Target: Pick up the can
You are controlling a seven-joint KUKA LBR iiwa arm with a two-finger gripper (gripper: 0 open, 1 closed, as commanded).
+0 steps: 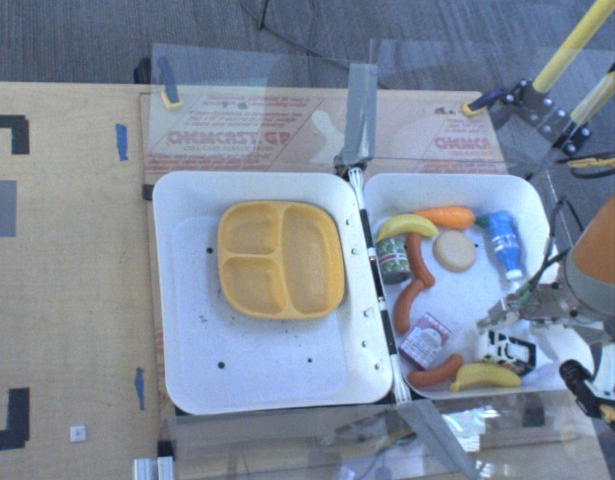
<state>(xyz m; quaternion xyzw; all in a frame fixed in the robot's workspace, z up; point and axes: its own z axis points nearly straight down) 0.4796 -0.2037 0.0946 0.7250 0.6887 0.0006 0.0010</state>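
Wooden surface point(67, 268) is carrying two white bins side by side, with grey carpet running behind and a cardboard sheet point(247, 133) lying at the back.

Left bin point(187, 368) is holding just a yellow divided plate point(282, 259), sitting near its middle. Right bin point(527, 193) is crowded: the can point(393, 259), dark with a green label, is lying against the left wall, tucked under a banana point(407, 226) and touching a long orange sausage point(415, 278) that is curling past it. A carrot point(445, 216) is resting along the back, a round biscuit point(454, 251) beside it, a blue bottle point(504, 245) toward the right wall. Nearer the front, a pink packet point(425, 341), a second sausage point(437, 371), another banana point(485, 375) and a black-and-white item point(509, 349).

The gripper point(517, 306) is hovering over the right side of that bin, well apart from the can, with the arm point(599, 258) coming in from the right. Whether the jaws are parted I cannot tell; nothing is visibly between them.

Trouble ahead, as I judge it: the can is hemmed in by wall, banana and sausage, so the jaws could be catching a neighbour instead, or jamming on the bin wall. Lying on its side, it may also be rolling away under a glancing touch.
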